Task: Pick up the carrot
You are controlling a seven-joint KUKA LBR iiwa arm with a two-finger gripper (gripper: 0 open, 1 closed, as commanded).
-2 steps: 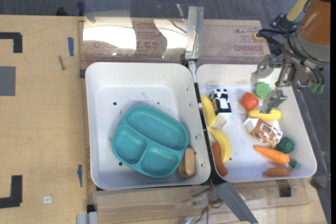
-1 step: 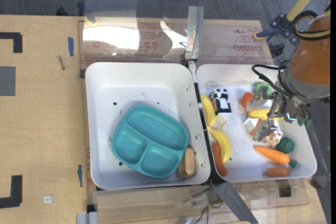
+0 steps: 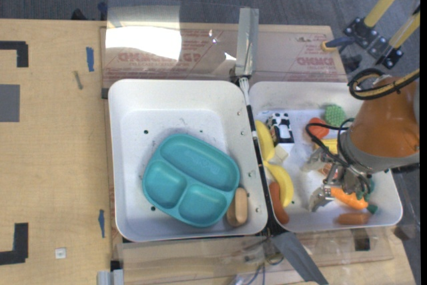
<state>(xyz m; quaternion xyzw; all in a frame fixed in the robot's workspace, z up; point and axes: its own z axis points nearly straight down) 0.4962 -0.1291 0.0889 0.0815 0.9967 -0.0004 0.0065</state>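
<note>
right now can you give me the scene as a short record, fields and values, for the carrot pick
left bin: holds a teal divided plate and a tan bread-like piece at the plate's lower right edge
right bin: holds the toy food
carrot: orange, lying near the bin's lower right, green end pointing right
gripper: low in the right bin, just left of the carrot
other items: bananas along the bin's left wall, green leafy piece at the top, black and white toy
grasp state: cannot tell
</note>
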